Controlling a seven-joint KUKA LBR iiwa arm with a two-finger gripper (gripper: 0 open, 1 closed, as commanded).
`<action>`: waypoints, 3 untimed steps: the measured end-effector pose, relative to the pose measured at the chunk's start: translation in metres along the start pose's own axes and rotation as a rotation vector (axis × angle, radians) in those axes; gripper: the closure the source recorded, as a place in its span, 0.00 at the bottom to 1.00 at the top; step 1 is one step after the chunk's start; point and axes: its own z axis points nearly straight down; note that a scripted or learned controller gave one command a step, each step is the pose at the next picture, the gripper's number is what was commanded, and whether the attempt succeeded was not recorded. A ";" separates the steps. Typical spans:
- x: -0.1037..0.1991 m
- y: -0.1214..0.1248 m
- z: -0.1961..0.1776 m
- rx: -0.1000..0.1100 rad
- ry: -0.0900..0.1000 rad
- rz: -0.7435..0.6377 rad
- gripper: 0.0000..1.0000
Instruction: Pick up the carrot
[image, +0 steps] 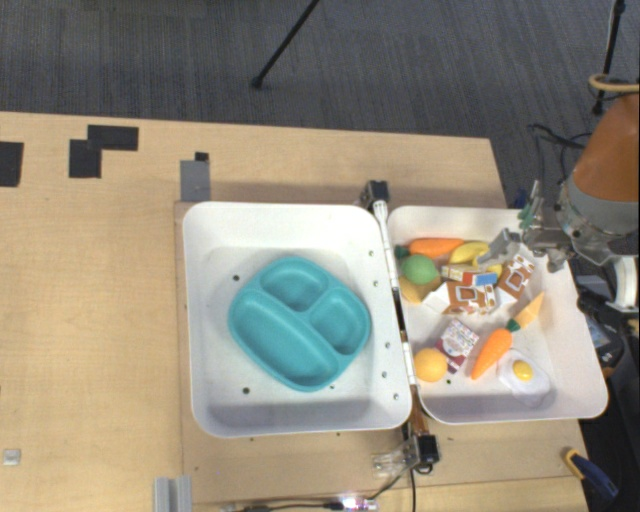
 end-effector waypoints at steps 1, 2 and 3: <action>-0.011 -0.049 0.083 -0.001 0.000 -0.014 0.00; 0.031 -0.091 0.096 -0.022 -0.009 -0.105 0.00; 0.033 -0.090 0.088 -0.021 -0.006 -0.108 1.00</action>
